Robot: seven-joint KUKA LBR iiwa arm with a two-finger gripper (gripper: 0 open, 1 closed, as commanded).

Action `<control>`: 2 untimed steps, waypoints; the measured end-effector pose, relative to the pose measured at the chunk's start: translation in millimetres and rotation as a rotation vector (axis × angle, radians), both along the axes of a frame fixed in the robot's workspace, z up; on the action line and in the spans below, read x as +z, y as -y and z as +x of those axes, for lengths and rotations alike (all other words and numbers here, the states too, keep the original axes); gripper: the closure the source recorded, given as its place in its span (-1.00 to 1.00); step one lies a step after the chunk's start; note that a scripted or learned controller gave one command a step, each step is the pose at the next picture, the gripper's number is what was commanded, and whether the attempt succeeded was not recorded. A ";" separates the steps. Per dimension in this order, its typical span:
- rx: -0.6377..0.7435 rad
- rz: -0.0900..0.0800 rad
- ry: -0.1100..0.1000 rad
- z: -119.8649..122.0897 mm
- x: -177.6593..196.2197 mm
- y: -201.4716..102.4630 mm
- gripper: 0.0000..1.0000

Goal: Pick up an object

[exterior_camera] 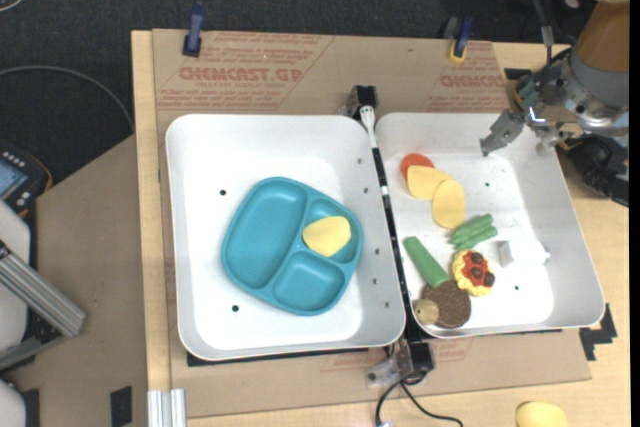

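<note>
Over the right white bin's (560, 215) far corner, we are seeing the gripper (497, 137) hanging with nothing in it; its spread we cannot tell. Nearby, orange and yellow plastic slices (437, 190) are lying, then green pieces (472, 232). A turquoise divided plate (262, 245) is sitting in the left bin (190, 175).

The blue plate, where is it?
The blue plate sits in the left bin, with a yellow piece lying in its right compartment.
</note>
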State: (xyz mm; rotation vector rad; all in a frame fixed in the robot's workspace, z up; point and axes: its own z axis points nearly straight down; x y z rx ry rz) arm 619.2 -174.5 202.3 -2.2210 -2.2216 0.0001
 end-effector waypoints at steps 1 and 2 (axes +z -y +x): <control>0.002 0.005 -0.013 -36.1 -106.6 -42.0 -1.00; -0.007 0.001 -0.007 -95.6 -118.7 1.4 -1.00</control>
